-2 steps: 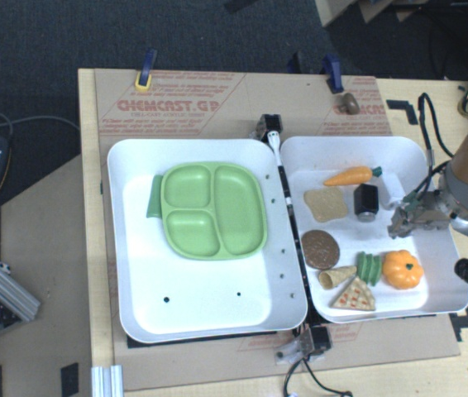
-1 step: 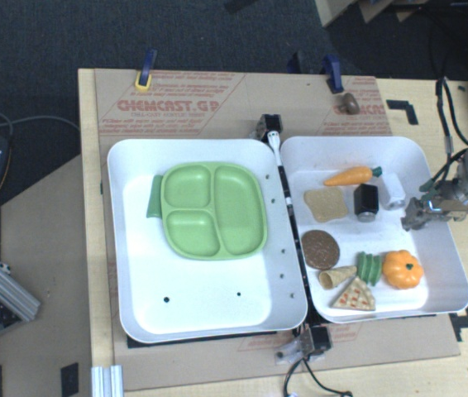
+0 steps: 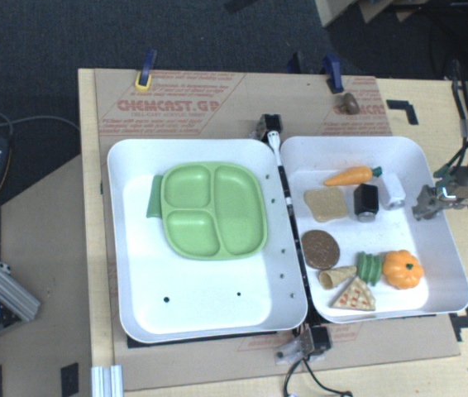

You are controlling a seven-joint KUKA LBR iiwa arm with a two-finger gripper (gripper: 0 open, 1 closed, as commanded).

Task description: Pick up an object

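The right bin (image 3: 437, 246) holds several toy foods: an orange carrot (image 3: 350, 175), a tan bread slice (image 3: 327, 204), a brown round cookie (image 3: 320, 249), a green vegetable (image 3: 369, 268), an orange pumpkin (image 3: 402, 270) and a pizza wedge (image 3: 354, 294). A small black cylinder (image 3: 366, 201) lies beside a white piece (image 3: 393, 190) near the carrot. My gripper (image 3: 442, 195) hangs at the bin's right rim, to the right of the white piece and apart from every object. Nothing shows in its grasp.
The left bin (image 3: 135, 288) holds a green divided plate (image 3: 215, 209) toward its back. A raised divider (image 3: 288, 222) separates the two bins. Clamps (image 3: 145, 71) stand at the bench's far edge.
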